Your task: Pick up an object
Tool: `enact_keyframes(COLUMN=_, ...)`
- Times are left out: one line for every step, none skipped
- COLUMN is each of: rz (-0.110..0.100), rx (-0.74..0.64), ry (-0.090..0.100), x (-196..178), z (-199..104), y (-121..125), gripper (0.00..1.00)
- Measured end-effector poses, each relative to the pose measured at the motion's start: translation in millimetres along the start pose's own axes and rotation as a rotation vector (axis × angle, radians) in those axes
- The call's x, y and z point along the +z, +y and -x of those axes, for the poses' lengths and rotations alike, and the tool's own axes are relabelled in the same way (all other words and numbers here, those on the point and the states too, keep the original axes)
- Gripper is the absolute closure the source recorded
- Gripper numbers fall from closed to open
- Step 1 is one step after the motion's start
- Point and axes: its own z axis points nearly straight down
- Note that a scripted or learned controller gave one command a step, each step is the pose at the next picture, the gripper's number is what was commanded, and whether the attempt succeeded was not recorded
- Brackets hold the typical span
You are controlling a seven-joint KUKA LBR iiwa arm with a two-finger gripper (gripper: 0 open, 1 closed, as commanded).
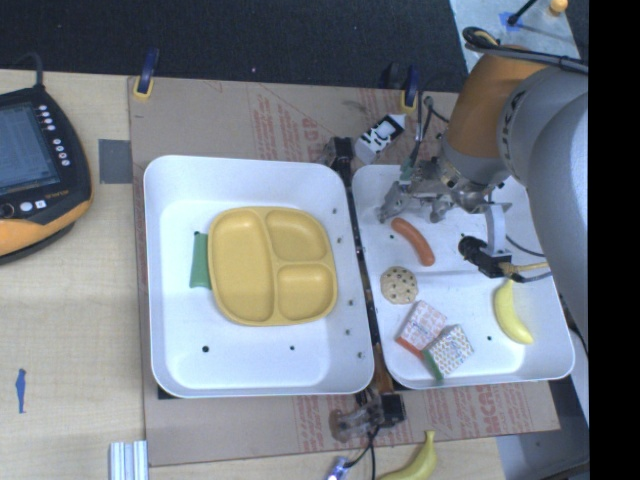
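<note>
I am hanging my gripper (420,203) over the top left corner of the right bin (545,368), just above one hot dog (413,241); I cannot tell how my jaws are standing. Sharing this bin are one cookie (399,285), two small packets (436,338) and one banana (511,313). The left bin (250,363) is carrying one yellow divided plate (272,264). A second banana (412,461) is lying outside.

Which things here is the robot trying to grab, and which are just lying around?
For the job:
gripper
hot dog
cookie
banana
two small boxes

Just lying about:
yellow tray
green thing under it
handheld controller
second banana outside the bins
</note>
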Motion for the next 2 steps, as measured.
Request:
enact_keyframes(rz=-0.002, rx=0.001, ry=-0.001, x=1, z=27, y=-27, gripper=0.0)
enact_keyframes(rz=-0.004, rx=-0.001, ry=-0.001, x=-10, z=28, y=-27, gripper=1.0)
